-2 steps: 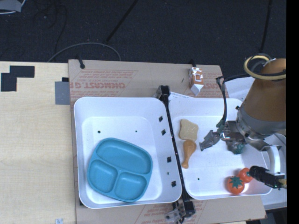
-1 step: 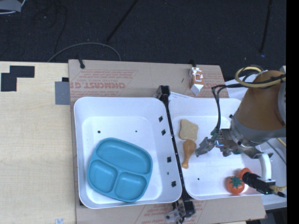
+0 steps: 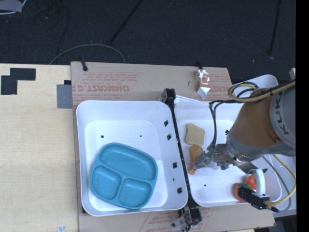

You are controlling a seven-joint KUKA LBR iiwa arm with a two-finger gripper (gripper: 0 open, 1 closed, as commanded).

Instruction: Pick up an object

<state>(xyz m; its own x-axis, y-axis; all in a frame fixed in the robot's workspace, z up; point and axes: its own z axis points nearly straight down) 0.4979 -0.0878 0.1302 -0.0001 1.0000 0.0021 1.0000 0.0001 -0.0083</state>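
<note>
Bins sat side by side on a cardboard sheet (image 3: 111, 83) that covered the right part of the table (image 3: 34, 153). The left bin (image 3: 87, 115) held a blue plate (image 3: 123, 176) with three compartments, lying flat toward that bin's near edge. The right bin (image 3: 217, 197) held a tan slice (image 3: 195, 135) near its left wall, about midway between far and near edges. Just nearer than the slice, and touching or almost touching it, lay a brown lump (image 3: 195, 155), with a smaller brown bit at its near end close to the divider between the bins. An orange-red thing (image 3: 250, 182) lay near the right bin's near right corner, partly hidden by the arm's fittings.

The arm (image 3: 258, 127) reached in over the right bin's right side, its orange band above the wrist. The pincer (image 3: 203, 160) hung low in the right bin, right beside the brown lump on its right side. Whether its tips were apart or together could not be told, since they were small and blurred against the bin floor, and nothing could be made out between them.

A small white and orange carton (image 3: 203, 83) stood on the cardboard just beyond the right bin's far edge. Dark cables (image 3: 82, 50) lay on the black floor past the table's far edge.
</note>
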